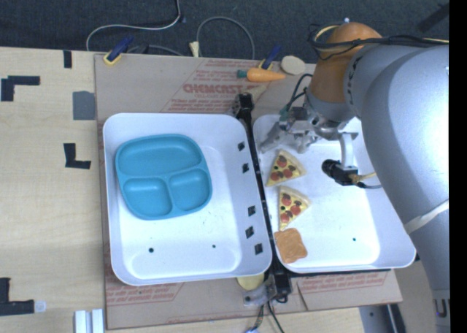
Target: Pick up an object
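- Pizza slices are the nearest candidates for the pick, so we record the scene left to right around them.
- We note the left bin (117, 251) bearing a blue divided plate (164, 176), well apart from the arm's working end.
- We note a black divider (255, 193) running between the two bins, with the right bin (365, 251) just beyond it.
- We find three flat food pieces lined along the right bin's left side: an upper pizza slice (284, 169), a lower pizza slice (291, 206) just below it, and a toast piece (291, 245) nearest the front wall.
- We place the gripper (292, 134) above the far part of the right bin, near the upper pizza slice, with nothing visibly between its parts.
- We judge that the upper pizza slice lies just in front of and below the gripper, its long axis running roughly from the bin's far left toward its near right; the other two pieces lie farther toward the front.
- We cannot tell whether the gripper stands spread or closed, as the metal parts blur together.
- We judge the pick not yet made; the coming move calls for a short travel toward the front, then a descent.
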Action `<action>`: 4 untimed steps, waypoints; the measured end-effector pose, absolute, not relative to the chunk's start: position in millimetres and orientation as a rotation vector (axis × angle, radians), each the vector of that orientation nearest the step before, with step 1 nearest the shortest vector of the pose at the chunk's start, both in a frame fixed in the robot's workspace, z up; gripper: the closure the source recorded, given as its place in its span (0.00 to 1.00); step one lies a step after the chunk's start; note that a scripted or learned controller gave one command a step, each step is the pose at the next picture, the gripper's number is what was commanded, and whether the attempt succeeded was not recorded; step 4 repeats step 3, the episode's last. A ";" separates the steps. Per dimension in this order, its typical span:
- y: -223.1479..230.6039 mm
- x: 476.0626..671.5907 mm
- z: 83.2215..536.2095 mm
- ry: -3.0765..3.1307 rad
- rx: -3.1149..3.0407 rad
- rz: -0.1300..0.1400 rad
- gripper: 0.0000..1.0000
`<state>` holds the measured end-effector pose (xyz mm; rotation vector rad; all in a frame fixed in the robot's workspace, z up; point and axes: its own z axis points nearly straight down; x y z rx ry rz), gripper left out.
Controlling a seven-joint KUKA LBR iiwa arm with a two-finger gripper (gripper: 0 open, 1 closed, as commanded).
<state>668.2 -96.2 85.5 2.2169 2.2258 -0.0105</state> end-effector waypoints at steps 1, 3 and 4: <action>-96.0 642.6 86.2 2.220 2.217 0.001 0.00; -98.9 648.8 86.0 2.223 2.218 0.000 0.00; -98.9 648.8 86.0 2.223 2.218 0.000 0.00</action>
